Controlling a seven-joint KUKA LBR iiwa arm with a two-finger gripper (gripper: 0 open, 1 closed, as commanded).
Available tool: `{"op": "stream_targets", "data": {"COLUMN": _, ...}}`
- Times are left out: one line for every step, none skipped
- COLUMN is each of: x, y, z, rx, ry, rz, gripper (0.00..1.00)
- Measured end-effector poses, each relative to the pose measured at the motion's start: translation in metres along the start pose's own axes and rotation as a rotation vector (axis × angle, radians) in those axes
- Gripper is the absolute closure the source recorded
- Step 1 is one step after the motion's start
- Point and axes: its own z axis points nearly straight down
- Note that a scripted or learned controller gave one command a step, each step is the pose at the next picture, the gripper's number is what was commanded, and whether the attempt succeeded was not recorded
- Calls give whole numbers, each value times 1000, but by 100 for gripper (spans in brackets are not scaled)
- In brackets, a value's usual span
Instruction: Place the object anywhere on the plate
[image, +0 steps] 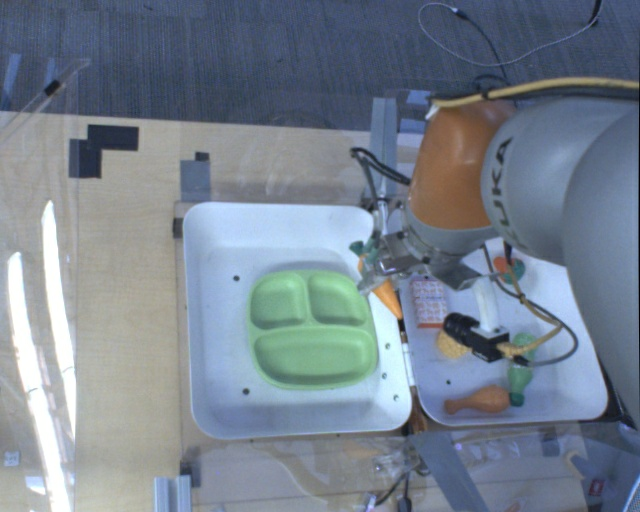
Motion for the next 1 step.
{"op": "stream_targets", "data": {"x": 0, "y": 0, "z": 0, "rx": 0, "ry": 0, "rz": 1, "gripper": 0}}
